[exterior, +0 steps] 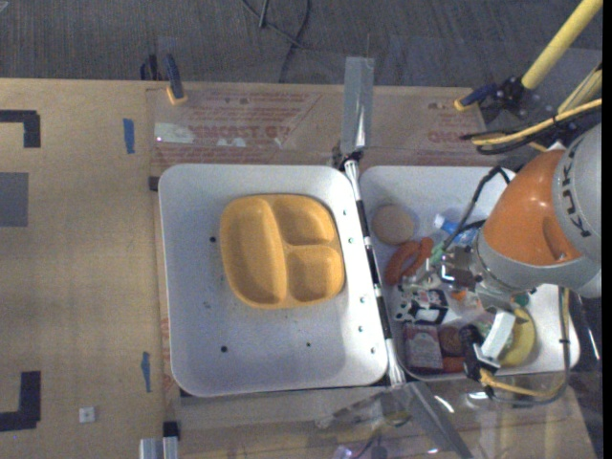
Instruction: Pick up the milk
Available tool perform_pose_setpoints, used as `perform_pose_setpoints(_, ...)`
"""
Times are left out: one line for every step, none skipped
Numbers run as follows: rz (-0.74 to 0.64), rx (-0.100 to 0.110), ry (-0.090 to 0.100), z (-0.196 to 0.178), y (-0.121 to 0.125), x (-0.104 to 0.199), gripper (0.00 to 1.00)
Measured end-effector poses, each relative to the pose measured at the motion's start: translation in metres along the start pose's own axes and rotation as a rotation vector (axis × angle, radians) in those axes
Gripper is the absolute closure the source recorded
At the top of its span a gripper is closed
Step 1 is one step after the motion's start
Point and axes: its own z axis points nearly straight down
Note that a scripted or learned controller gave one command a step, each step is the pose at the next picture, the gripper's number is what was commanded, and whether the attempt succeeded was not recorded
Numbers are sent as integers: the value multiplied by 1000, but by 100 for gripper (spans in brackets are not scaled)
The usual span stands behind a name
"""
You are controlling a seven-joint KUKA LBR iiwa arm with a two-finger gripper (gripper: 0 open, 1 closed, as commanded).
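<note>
The milk (422,306) is a small carton with black and white patches. It lies in the right bin (421,182) near its left wall, about halfway down. My gripper (448,273) hangs low just above and to the right of the carton, under the grey wrist and the orange band (532,220). The wrist hides part of the carton's right side, and I cannot tell whether the gripper touches it.
The right bin also holds a beige round item (393,224), a red sausage (409,256), a dark packet (425,346) and a banana (520,344), all crowded near the milk. A yellow divided plate (281,250) sits in the left bin (191,333).
</note>
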Motion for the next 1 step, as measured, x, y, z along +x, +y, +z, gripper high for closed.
perform_pose_setpoints(22,34,-12,13,-12,-7,0)
